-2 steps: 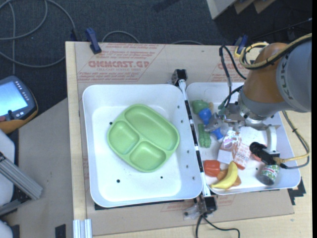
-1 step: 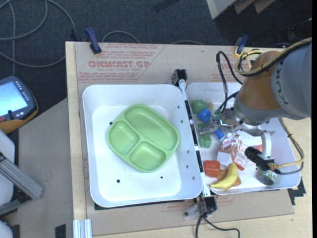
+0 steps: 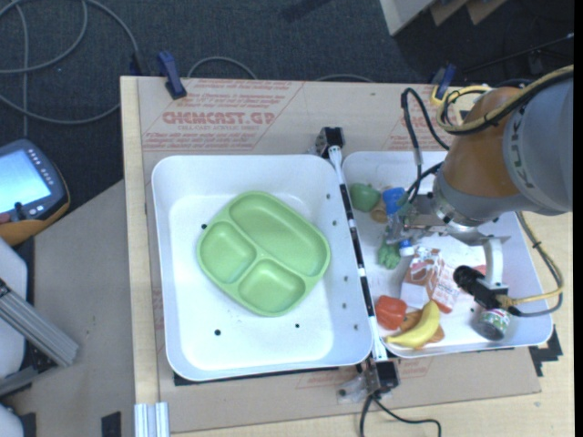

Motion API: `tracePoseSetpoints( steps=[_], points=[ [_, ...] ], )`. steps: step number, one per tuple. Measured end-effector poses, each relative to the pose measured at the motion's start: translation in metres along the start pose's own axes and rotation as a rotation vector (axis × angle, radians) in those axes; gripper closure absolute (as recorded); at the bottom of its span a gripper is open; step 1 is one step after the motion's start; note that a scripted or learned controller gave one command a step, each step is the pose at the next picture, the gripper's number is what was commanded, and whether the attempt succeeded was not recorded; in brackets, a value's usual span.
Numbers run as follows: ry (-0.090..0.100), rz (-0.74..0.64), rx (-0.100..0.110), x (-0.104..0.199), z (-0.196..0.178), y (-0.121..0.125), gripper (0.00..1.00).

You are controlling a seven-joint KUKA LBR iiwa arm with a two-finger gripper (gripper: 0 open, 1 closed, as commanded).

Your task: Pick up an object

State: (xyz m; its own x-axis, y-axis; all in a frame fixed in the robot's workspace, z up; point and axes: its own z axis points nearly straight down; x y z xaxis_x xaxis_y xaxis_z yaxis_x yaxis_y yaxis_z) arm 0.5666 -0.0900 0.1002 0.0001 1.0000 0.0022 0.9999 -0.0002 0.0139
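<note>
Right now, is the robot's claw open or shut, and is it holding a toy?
Gripper: down in the right bin among the toys; open or shut cannot be told.

My view is evenly and brightly lit from above. The white bins (image 3: 182, 271) are nearly blown out, shadows are soft, detail is slightly grainy, and the dark floor (image 3: 73, 25) stays dim.

A divided plate (image 3: 264, 253) lies alone in the left bin (image 3: 182, 335); the right bin (image 3: 533, 335) beside it holds a banana (image 3: 417, 329) at its near edge, a packet (image 3: 430, 276) just behind
</note>
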Motion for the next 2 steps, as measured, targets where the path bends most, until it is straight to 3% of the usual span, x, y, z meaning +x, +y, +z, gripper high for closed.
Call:
tracePoseSetpoints(
  steps=[1, 2],
  points=[
    [0.0, -0.008, 0.004, 0.06, -0.09, 0.001, 1.0],
    [-0.002, -0.002, 0.009, 0.065, -0.128, -0.013, 1.0]
  ],
)
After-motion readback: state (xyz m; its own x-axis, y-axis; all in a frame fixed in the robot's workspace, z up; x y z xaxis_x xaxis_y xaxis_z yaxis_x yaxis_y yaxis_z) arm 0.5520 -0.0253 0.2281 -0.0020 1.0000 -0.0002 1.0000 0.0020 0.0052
